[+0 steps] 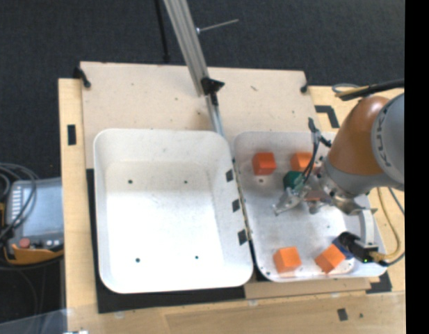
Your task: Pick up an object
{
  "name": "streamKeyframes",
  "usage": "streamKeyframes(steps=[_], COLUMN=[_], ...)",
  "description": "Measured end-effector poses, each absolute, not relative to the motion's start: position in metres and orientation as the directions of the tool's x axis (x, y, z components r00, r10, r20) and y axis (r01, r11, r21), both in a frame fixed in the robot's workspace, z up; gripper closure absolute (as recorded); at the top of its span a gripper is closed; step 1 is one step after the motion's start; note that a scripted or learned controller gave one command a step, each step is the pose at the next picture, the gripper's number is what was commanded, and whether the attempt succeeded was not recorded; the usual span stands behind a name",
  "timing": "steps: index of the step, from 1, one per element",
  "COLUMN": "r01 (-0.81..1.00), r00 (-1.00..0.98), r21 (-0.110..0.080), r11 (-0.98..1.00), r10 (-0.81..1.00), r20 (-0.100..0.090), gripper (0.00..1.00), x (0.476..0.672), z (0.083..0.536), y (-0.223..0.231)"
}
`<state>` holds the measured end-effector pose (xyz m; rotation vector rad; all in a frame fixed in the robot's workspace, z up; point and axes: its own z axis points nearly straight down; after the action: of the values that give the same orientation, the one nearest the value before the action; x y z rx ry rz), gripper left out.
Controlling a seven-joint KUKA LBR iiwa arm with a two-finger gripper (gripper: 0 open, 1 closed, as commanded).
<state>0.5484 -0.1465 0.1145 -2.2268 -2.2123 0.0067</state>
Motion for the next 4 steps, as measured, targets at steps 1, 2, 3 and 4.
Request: streamKeyframes(steps=[1, 2, 3, 4], r01=[1.000, 1.000, 1.000, 1.000], r00=[0.013, -0.004, -0.005, -0.008], r21=[0.005, 0.007, 0.007, 0.002], r11=[-0.013, 0.004, 0.005, 0.008], r10=[1.000, 1.000, 1.000, 1.000], r20=[0.002, -0.001, -0.001, 0.000], gripper=[1.00, 1.00, 1.00, 1.00], x=[0.551, 0.559, 0.561, 0.582], z=[0.128, 0.185, 0.231, 0.222], y=[-0.146, -0.139, -0.140, -0.088])
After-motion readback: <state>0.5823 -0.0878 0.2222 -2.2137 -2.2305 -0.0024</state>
